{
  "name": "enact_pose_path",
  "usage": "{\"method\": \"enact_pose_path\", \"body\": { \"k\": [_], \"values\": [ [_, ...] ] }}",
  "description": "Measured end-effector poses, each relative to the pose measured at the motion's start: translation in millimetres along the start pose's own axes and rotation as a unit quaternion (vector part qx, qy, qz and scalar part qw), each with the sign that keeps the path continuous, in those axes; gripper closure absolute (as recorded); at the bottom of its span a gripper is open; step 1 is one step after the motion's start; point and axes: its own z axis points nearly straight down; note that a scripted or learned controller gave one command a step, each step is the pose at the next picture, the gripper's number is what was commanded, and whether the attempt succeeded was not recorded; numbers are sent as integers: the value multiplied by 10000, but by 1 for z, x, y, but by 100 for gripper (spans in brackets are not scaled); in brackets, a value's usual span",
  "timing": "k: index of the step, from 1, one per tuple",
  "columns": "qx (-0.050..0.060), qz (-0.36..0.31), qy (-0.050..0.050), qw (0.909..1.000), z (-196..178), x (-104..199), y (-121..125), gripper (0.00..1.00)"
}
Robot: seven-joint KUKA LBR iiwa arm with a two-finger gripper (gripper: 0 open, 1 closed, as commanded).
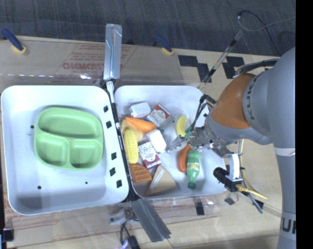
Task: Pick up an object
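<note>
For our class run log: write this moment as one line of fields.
arm: over right bin | hand: low among toy food, near green bottle | grasp: unclear | left bin: green tray

The arm [281, 108] is showing smooth, rounded grey casing with a glossy orange band [234, 105] above the wrist. Thin black cables are trailing beside the dark metal wrist hardware, and a white stripe is ringing the grey link.
</note>
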Motion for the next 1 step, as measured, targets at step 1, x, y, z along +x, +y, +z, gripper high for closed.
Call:
{"method": "enact_pose_path", "body": {
  "k": [1],
  "values": [
    [7, -22, -4, 10000, -9, 0, 0, 100]
  ]
}}
